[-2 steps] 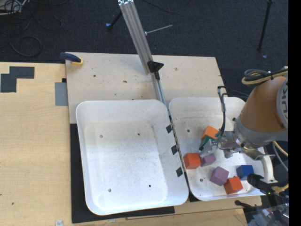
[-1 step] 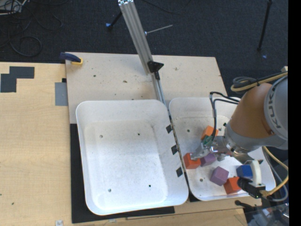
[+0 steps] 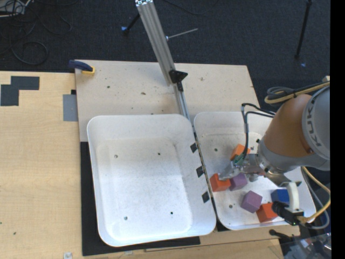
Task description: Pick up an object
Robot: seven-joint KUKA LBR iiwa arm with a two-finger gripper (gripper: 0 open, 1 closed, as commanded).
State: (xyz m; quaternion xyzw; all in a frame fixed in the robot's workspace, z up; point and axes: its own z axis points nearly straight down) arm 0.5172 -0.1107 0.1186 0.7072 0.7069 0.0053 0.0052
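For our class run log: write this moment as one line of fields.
arm: over right bin | gripper: low among blocks, beside purple block and orange block | grasp: cannot tell | left bin: no blocks

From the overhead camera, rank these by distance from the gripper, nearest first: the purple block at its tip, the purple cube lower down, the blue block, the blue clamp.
1. Purple block, at the gripper.
2. Purple cube, lower in the right bin.
3. Blue block, toward the right edge.
4. Blue clamp, far upper left on the bench.
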